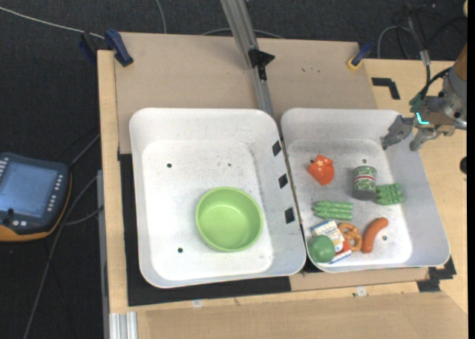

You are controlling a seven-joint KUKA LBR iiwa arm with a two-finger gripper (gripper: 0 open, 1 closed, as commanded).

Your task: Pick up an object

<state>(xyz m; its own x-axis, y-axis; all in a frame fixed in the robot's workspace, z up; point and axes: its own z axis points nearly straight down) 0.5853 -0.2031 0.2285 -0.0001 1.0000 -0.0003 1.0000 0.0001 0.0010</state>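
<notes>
The step in hand looks like the approach: nothing is lifted yet. To do it well, I would pick a piece that stands apart, come straight down over it, and close only once a finger is on either side.

Nearest the camera in the right bin (434, 245) lie one green ball (321, 248) touching one small box (332, 232), a pretzel (349, 235) just beside the box, and one red sausage (374, 231). Behind them is one pea pod (332, 209). Farther back stand one can (364, 181), touching one green leafy piece (390, 194), and one red pepper (321, 170), which sits well apart and seems the easiest target.

The left bin (159, 133) holds one green bowl (228, 217).

Farthest, the tool (408, 135) hovers over the right bin's far right corner, its two fingers spread apart with nothing between them. The two bins sit side by side on the tabletop (193, 70).
</notes>
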